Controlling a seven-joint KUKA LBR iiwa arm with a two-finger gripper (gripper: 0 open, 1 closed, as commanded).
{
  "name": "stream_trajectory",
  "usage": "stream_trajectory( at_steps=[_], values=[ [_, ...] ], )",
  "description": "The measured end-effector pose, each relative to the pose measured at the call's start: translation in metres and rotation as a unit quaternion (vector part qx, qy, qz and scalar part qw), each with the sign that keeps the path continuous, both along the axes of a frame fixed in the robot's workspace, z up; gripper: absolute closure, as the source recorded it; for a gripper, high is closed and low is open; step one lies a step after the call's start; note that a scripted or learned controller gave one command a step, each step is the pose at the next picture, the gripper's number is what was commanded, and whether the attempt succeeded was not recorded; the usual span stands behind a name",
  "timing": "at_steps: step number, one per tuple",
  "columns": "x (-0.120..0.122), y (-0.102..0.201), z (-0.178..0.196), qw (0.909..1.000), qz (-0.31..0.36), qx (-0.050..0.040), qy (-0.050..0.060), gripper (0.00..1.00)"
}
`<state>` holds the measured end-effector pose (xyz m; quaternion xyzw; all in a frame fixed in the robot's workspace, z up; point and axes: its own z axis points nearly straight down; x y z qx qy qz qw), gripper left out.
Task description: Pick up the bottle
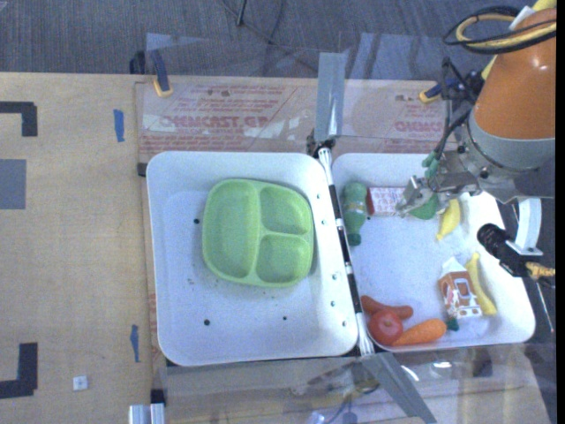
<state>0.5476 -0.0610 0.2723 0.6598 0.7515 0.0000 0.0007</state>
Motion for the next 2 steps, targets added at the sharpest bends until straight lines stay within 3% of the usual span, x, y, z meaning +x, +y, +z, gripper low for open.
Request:
stream_trajectory(
  at_steps=[1, 2],
  values=[
    [0.095, -0.03, -0.041, 0.9803, -0.197, -0.0005, -0.001, 1.0],
    [0.119, -0.021, -0.056, 0.947, -0.321, -0.0002, 0.0, 1.0]
  ],
)
